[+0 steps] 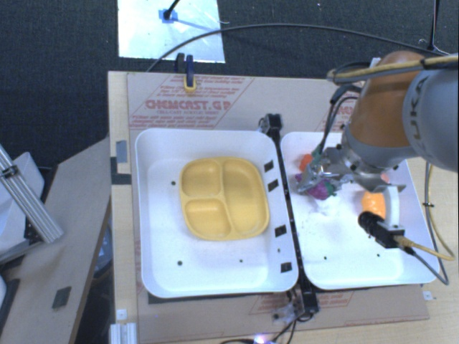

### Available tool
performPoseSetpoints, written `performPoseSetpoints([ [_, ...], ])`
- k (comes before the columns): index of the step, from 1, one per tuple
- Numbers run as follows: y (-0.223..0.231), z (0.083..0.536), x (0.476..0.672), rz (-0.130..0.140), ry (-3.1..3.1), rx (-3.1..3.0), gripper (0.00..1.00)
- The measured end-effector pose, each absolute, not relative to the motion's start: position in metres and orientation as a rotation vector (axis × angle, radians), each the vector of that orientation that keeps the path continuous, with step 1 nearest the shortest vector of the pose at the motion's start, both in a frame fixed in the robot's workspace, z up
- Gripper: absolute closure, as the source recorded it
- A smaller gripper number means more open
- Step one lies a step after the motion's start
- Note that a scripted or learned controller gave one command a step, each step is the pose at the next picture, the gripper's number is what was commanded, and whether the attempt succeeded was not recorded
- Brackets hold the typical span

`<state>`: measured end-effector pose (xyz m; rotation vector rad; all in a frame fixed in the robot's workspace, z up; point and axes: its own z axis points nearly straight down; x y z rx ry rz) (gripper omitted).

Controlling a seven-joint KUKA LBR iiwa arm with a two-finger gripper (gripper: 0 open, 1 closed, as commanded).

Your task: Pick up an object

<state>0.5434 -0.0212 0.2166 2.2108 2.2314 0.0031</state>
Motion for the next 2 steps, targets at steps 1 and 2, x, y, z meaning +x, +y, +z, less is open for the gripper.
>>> performPoseSetpoints([
  [1, 0.039, 0.221, 0.567, 0.007, 2.233, 2.209, 1.00],
  [2, 0.087, 0.232, 0.579, 0.007, 2.232, 2.210, 1.00],
])
